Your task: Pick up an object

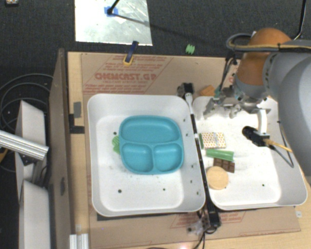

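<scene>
My gripper (221, 111) hangs over the far left part of the right bin (287, 188), open, with bare white floor showing between its fingers. Just behind it, at the bin's back edge, lies a small orange object (207, 91). Nearer the front along the bin's left side lie a checkered block (213, 139), a green bar (220, 154), a brown chocolate piece (224, 165) and a round tan cookie (217, 178). All of them lie apart from the gripper.
The left bin (101, 191) holds a blue divided plate (150, 144) with a small green thing (115, 143) at its left edge. The divider between the bins (197, 149) runs just left of the objects. The grey arm (295, 87) covers the right bin's far right side.
</scene>
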Robot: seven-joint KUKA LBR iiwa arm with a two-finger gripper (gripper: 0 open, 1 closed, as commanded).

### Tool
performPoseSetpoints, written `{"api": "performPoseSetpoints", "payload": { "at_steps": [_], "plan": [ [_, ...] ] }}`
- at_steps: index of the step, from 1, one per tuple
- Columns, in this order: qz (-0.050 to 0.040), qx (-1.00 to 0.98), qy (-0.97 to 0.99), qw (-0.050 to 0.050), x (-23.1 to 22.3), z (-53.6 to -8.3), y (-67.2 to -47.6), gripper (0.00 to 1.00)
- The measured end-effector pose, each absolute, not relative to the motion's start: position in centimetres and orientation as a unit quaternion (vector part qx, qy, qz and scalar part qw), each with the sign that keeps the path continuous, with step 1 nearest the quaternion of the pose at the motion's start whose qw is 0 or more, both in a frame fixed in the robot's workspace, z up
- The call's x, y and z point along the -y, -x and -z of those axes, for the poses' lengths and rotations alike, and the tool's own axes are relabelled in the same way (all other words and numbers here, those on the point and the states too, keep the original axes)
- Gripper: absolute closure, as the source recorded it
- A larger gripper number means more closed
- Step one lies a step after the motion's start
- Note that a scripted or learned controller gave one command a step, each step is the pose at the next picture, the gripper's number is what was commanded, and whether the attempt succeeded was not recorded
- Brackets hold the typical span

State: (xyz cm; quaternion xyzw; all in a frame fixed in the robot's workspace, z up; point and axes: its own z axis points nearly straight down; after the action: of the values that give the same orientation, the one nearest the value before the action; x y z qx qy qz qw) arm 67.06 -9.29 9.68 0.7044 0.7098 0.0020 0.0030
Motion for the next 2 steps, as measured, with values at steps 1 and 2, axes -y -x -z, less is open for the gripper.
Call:
{"api": "performPoseSetpoints", "payload": {
  "at_steps": [1,2],
  "plan": [
    [0.0027,-0.707,-0.708,-0.004,8.5,-8.3,-56.1,0.0],
    [0.0003,-0.707,-0.707,0.0,9.9,-8.4,-55.7,0.0]
  ]
}}
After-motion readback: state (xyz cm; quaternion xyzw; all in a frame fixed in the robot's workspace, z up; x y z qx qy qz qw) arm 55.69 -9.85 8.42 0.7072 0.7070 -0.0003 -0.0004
